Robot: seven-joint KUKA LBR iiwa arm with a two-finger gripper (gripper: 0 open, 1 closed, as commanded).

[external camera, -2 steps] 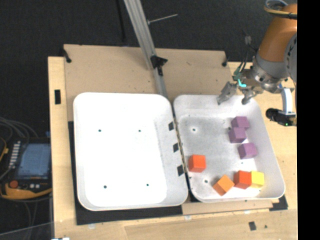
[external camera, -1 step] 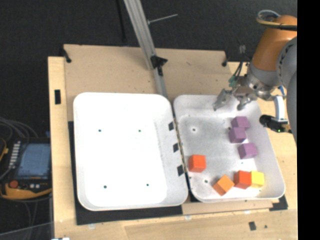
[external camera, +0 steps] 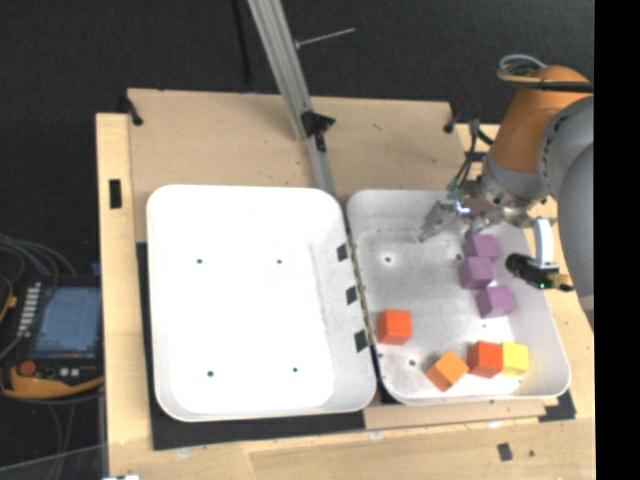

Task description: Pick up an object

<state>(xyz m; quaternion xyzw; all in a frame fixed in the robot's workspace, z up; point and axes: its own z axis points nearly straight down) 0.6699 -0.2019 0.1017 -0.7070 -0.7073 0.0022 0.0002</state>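
Camera view, top-down at a slant. Wooden desk (external camera: 200, 138) carries two shallow white bins side by side: left bin (external camera: 165, 298), right bin (external camera: 400, 218).

Arm (external camera: 530, 133) comes in from the right, orange band above the wrist, and is bent down over the far right part of the right bin. Pincer (external camera: 462, 218) sits low over the bin floor near its far edge. Its fingers look spread apart, one metal finger (external camera: 434, 224) angling out to the left, but the tips are small and blurred, so this is not certain. Nothing visible between them.

All blocks are in the right bin:
- Purple blocks (external camera: 480, 259): a stack or cluster just below and right of the pincer, close to it; cannot tell whether it touches.
- Another purple block (external camera: 496, 300) a little nearer the camera, just beside the cluster.
- Orange block (external camera: 395, 325) alone near the bin's left wall, well apart from the pincer.
- Orange block tilted (external camera: 449, 369) near the front edge.
- Red-orange block (external camera: 485, 358) just right of it, touching or nearly touching a yellow block (external camera: 515, 357).

Metal pole (external camera: 290, 78) slants across the desk from the top, ending at the gap between the bins. Pendant with a screen (external camera: 60, 328) lies off the desk at left, with cables.
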